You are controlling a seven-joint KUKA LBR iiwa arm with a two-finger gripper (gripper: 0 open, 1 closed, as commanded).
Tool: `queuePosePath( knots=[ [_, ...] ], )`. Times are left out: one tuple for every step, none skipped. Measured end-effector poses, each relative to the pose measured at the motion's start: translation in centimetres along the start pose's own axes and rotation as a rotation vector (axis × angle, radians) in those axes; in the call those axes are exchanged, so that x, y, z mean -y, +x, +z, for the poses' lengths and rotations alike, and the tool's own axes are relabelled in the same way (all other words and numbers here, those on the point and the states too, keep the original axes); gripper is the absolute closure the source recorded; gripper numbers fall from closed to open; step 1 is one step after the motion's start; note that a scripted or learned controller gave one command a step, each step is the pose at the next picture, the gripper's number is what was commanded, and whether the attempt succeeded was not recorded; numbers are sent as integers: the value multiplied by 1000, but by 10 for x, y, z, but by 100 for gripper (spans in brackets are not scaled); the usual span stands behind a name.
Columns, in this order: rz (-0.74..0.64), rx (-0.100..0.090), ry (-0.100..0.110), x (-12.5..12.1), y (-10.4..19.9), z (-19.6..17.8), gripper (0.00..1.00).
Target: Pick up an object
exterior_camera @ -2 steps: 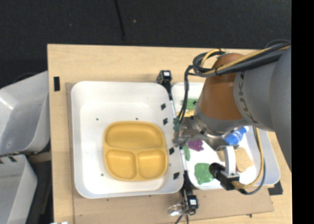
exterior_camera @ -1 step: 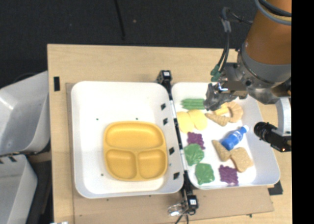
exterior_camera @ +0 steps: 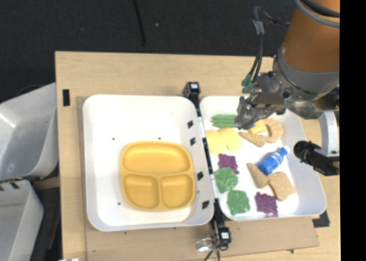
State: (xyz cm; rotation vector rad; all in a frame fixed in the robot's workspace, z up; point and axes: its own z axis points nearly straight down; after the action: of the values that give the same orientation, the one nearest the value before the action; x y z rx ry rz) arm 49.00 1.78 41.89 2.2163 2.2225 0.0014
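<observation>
Yellow three-compartment tray [exterior_camera: 156,175] sits in the left bin [exterior_camera: 97,139], well to the left of the gripper [exterior_camera: 247,118] and lower in view. Right bin [exterior_camera: 311,197] holds the toy food. Green long piece [exterior_camera: 223,121] just left of the gripper tip, touching or nearly so. Pale yellow pieces [exterior_camera: 222,138] just below-left of the tip. Purple grape cluster [exterior_camera: 227,161] further below, then two green leafy pieces [exterior_camera: 226,180] [exterior_camera: 238,201] lower still, toward the bin's near edge. Gripper is low over the far part of the right bin, tip among the items; its dark body hides the tip, so how wide it stands and whether it has anything can't be told. Tan pretzel-like piece [exterior_camera: 264,131] just right of and below the tip, partly under it. Blue bottle [exterior_camera: 271,161] lower right, leaning across a tan cracker [exterior_camera: 257,175]. Second tan piece [exterior_camera: 282,185] right of that, second purple cluster [exterior_camera: 266,203] below it. Grey arm with orange band [exterior_camera: 314,19] rises upper right.
</observation>
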Motion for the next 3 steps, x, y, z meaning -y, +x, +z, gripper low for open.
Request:
queuePosePath(
  knots=[
    [-6, -6, -16, 0, 64, -141, 100],
    [8, 3, 18, -9, 12, 32, 100],
    [-3, -3, -9, 0, 39, -76, 100]
  ],
)
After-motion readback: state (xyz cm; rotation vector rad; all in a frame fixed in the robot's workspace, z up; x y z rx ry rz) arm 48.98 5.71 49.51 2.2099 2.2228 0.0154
